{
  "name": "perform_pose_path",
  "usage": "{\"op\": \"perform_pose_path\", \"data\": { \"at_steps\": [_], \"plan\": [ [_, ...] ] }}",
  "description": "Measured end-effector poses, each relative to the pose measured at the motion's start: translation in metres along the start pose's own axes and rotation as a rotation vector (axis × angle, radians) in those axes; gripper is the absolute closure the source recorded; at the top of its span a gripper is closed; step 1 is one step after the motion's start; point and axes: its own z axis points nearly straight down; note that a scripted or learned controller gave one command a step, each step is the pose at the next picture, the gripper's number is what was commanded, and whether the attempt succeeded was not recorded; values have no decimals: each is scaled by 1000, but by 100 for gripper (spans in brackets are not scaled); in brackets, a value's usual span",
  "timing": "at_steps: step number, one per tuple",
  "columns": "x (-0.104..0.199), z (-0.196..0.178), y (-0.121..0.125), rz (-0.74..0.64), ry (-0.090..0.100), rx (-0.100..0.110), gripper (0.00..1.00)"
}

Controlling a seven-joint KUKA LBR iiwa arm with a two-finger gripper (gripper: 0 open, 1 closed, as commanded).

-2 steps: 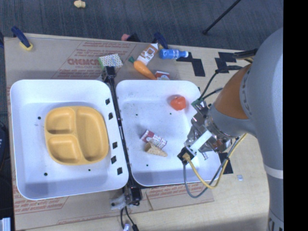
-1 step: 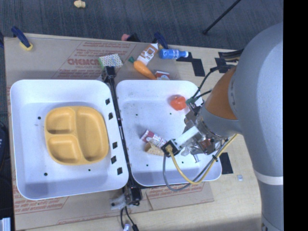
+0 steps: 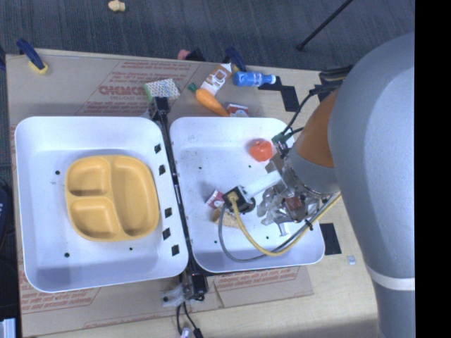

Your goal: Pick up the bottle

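Two shallow white bins sit side by side on my table. The left bin carries a yellow plate with three compartments, lying flat near its middle. My arm reaches in from the right and brings my pincer down low over the floor of the right bin, in the part nearest that bin's right wall. From this slanted look down, the wrist and its fittings crowd the tip, so I cannot tell whether the pincer is apart or together, nor whether it touches the bin floor, and I see nothing that I can say is clamped in it. A red ball rests in the same bin just past my wrist, toward the far wall. A small red and white packet lies further left near the bin's middle, with a tan scrap just beside it, both apart from the pincer. The blue bottle lies on its side on the table, outside both bins, beyond the right bin's far rim and well apart from my pincer. Next to it on the left are a white and orange item and a carrot close to the rim.
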Motion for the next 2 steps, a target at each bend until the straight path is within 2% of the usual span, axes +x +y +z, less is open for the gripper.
{"op": "perform_pose_path", "data": {
  "at_steps": [1, 2],
  "plan": [
    [23, 17, -103, -95, -3, 2, 100],
    [35, -91, -155, -382, 0, -1, 100]
  ]
}}
